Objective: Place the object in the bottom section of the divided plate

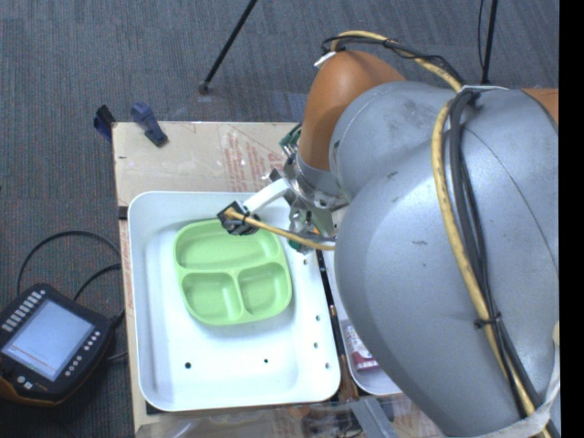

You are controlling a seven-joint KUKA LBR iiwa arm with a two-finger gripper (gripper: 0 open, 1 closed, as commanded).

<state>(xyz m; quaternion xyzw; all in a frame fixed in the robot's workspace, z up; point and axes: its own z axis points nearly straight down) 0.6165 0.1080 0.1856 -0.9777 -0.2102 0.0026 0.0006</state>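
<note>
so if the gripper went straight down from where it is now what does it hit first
Likely the left white bin's floor by its right edge: the gripper sits just past the green divided plate's rim. Depth is unclear here.

Overhead, slanted — down onto bench (192,153)

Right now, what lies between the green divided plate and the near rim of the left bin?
In the camera view, only bare white bin floor with a few small dark dots separates the green divided plate from the near rim.
</note>
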